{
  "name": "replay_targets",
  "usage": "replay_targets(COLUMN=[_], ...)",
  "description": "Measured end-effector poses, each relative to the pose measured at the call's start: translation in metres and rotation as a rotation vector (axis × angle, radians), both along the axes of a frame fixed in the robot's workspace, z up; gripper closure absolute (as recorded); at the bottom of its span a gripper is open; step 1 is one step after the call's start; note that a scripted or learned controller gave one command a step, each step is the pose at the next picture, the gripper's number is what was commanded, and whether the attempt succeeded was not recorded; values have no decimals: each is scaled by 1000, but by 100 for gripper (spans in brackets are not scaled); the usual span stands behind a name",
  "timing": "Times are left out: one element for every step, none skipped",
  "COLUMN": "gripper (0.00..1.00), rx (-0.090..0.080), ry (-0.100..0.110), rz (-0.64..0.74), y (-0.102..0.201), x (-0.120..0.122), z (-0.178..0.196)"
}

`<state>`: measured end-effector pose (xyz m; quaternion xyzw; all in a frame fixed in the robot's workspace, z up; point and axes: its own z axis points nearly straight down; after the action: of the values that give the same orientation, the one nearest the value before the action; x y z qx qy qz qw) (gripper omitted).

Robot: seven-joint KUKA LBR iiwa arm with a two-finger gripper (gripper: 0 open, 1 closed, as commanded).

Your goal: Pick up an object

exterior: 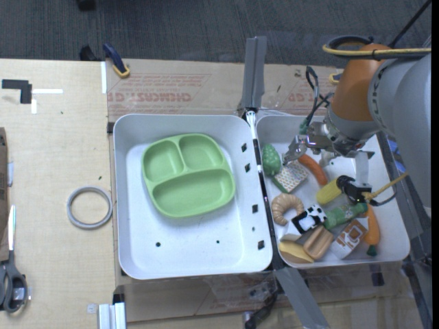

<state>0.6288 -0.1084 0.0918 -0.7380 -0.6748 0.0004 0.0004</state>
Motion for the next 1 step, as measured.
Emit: replay_targets(gripper=[0], rx=[-3], ry=[-1], rz=[-91], y=[12], x=[-27], z=[1])
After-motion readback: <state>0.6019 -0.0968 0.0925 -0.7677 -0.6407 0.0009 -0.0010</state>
